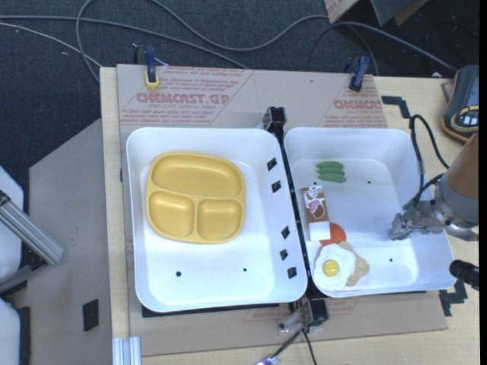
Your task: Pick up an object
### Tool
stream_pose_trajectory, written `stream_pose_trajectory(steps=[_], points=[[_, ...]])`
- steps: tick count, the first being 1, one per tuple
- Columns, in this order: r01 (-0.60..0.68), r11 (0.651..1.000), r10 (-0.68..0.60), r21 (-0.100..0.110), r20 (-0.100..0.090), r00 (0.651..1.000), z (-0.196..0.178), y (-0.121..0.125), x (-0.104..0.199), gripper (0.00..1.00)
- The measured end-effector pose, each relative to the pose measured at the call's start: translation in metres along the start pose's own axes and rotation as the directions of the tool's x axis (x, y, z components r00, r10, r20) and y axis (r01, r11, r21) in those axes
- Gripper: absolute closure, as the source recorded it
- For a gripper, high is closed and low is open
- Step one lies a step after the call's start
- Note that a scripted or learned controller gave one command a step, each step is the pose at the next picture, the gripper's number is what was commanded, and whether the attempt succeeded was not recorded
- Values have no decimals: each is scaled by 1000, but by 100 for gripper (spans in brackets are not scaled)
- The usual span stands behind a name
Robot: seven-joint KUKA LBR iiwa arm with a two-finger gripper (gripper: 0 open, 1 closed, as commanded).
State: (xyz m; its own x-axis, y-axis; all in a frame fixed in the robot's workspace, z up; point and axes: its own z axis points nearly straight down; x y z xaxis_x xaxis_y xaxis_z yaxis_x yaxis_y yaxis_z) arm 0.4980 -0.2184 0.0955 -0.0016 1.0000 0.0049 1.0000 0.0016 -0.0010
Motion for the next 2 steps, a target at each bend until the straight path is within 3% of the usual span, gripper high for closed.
stream_pose_trajectory(steps=[1, 2], points=[[0, 1000, 0, -6, 7, 1000, -54, 11, 2, 100], [-1, 1000, 1, -6, 7, 1000, -99, 7, 4, 100]])
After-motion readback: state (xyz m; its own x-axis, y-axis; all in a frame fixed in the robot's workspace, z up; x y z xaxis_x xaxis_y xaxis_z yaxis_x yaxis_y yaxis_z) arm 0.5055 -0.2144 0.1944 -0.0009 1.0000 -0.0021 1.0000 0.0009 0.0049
